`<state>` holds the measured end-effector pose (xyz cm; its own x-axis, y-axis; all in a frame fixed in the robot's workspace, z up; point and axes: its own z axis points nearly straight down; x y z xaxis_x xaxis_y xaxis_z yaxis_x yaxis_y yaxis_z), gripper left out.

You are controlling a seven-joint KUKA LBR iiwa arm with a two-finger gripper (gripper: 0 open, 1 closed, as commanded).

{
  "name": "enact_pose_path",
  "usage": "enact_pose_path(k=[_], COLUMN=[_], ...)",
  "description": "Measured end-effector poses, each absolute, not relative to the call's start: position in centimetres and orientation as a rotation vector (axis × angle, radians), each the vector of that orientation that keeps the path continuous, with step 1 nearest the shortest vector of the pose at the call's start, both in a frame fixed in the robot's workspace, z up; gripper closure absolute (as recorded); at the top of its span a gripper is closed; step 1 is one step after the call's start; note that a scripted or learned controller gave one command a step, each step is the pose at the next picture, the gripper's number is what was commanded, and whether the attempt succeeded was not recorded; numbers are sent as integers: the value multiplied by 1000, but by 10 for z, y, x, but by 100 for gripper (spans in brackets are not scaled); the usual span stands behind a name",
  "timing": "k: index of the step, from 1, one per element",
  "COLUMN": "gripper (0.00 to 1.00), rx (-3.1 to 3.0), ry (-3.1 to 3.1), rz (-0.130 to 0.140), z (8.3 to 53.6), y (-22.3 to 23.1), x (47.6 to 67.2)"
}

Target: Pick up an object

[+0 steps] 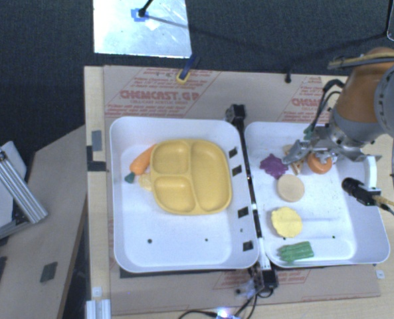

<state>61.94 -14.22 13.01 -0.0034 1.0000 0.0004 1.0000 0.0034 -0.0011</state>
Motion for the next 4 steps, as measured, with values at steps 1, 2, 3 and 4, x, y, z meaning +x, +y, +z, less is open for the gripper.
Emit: enact_pose_path(k=[1,2,3,4], gripper=[0,100,100,100], rx=[-2221,-2221,-2224,-2222], ry=[-2226,-2228,-2226,-2231], rz=[-4,-4,-5,-7], z=[96,106,158,214], y=[-142,-142,-152,-161], x=[621,621,620,627])
